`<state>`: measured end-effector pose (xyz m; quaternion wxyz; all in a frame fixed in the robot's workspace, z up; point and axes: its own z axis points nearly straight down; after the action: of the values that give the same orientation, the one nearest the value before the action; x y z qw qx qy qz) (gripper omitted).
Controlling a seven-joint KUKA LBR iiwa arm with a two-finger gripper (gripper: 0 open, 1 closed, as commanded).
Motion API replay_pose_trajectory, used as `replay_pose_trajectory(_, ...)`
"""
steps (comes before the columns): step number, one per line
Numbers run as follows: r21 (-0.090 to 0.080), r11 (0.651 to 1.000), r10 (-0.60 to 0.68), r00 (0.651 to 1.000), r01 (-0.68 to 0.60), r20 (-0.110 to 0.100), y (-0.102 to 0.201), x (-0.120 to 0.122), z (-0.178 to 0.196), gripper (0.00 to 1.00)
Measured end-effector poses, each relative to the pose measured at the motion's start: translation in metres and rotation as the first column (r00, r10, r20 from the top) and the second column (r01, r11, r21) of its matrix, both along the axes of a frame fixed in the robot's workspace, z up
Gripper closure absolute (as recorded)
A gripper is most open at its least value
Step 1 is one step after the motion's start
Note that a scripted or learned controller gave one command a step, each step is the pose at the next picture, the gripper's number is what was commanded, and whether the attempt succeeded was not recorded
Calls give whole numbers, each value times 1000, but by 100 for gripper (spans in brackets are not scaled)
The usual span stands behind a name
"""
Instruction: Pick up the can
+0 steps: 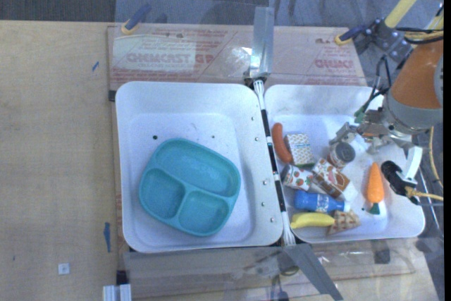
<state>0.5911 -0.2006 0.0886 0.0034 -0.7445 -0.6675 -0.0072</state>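
The can [343, 152] is a small grey cylinder in the right bin [405, 222], near its middle. It stands among the other items, its round top facing up. My gripper [365, 133] hangs over the bin's upper right part, just above and to the right of the can. The gripper's lower edge is close to the can or touching it, I cannot tell which. The grey arm with its orange band [420, 77] reaches in from the right.
Left of the can lie a sausage [282, 142] and a small patterned box [299, 148]; below it lie two cartons [330, 178]. A blue bottle [318, 203], a banana [312, 220] and a carrot [375, 187] lie near the front. The left bin holds a teal divided plate [188, 185].
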Motion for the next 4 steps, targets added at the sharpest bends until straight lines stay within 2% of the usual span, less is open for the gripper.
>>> replay_pose_trajectory(1, -10, 1000, -3, 1000, 3, 2, -4, 0, 10, 100)
replay_pose_trajectory(2, -4, 1000, 1, 1000, -1, 0, -1, 0, 10, 0)
replay_pose_trajectory(3, -8, 1000, -1, 1000, 1, 3, -2, 1, 20, 100)
replay_pose_trajectory(4, -7, 1000, -1, 1000, 1, 3, -2, 1, 20, 0)
